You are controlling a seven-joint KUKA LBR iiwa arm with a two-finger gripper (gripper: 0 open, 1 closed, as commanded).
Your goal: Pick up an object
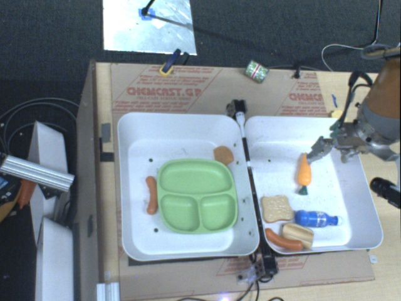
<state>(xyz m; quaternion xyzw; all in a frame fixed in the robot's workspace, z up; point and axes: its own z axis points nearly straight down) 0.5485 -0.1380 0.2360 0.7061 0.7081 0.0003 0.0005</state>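
Step in hand: approach. The two-finger gripper (321, 148) sits at the right of the frame, over the upper part of the right shallow white bin (360, 193). Its dark fingers point toward the orange toy carrot (304, 172), just above and to the right of the carrot's top; whether they touch it cannot be told. Nothing is seen between the fingers. They look slightly parted, but how far cannot be told at this size.

Likely object: the carrot, lying upright in the frame near the middle of the right bin, green tip downward.

Next move, as judged: bring the fingers down astride the carrot's narrow body, then close and lift; its rounded, tapering shape could slip out sideways.

Count, right bin:
- orange toy carrot: 1
- tan toast slice with crust edge (276, 208): 1
- blue plastic bottle lying on its side (317, 219): 1
- pale bread roll (297, 233): 1
- red-orange sausage (282, 241), lower centre, touching the roll: 1

Count, left shallow white bin (135, 149):
- green three-compartment plastic tray (197, 194): 1
- slim reddish sausage (151, 195), just left of the tray: 1
- brown round cookie-like piece (223, 155), at the tray's upper right: 1

Bins: 2, side by side.
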